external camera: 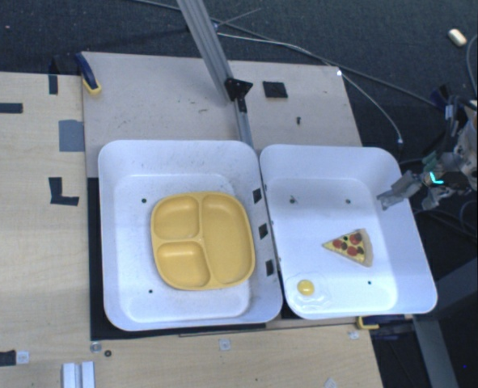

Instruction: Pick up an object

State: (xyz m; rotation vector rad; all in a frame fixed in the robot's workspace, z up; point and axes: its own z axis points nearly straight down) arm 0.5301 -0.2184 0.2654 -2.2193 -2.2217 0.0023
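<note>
Camera view is giving me both white bins side by side on the bench. My gripper [394, 192] is sitting at the far right edge of the right bin [319, 162], reaching in over the rim, and the arm behind it is mostly out past the bench. I am not seeing anything between its fingers, and how far apart they are standing I cannot tell at this size.

A toy pizza slice [351, 246] is lying flat on the floor of the right bin, below and to the left of the gripper, near but clearly apart from it. A small yellow round piece [306, 288] is resting further off, near that bin's front left corner. I am seeing a yellow divided plate [201, 240] lying in the left bin [125, 217], well apart from the gripper.
</note>
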